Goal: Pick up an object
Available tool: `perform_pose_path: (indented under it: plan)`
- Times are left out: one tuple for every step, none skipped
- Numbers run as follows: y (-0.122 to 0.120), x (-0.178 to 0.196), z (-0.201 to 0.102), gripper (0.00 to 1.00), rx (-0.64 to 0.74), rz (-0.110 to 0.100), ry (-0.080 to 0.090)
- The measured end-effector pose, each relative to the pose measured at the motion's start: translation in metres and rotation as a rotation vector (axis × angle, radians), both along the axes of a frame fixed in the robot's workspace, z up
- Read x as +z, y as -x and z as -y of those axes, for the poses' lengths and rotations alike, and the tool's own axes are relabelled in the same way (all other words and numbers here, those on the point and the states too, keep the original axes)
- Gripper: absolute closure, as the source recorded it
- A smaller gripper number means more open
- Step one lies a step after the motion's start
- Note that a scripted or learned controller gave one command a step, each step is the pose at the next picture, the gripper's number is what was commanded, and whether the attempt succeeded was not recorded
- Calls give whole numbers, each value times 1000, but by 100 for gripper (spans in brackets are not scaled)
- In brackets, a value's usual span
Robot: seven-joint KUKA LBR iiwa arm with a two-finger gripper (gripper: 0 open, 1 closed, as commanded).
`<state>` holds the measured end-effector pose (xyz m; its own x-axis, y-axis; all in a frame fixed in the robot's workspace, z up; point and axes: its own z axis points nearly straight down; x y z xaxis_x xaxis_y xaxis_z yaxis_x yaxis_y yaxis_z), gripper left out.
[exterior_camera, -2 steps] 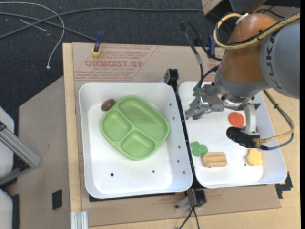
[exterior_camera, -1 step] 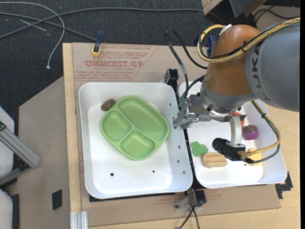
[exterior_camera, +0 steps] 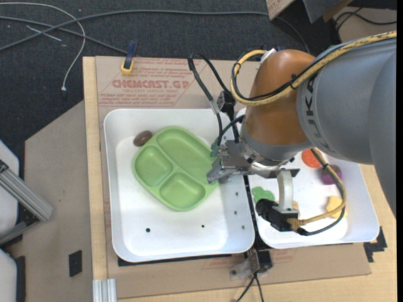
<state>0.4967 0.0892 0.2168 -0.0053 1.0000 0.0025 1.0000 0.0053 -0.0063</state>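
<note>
Two bins, one green plate (divided), one brown lump, one orange piece

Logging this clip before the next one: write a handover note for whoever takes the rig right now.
Gripper: down in the left bin, at the right edge of the green divided plate; whether it has a hold cannot be told.
Things: the plate lies flat in the left bin, with a small brown object at its upper-left rim. The right bin holds an orange piece, a purple piece, a yellow piece and a green piece.
Done: nothing is seen lifted.
Left: secure one object and raise it.
</note>
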Motion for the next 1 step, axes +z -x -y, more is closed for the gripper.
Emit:
perform_pose_path:
  plan:
    - [-1,0,3,0,-5,2,2]
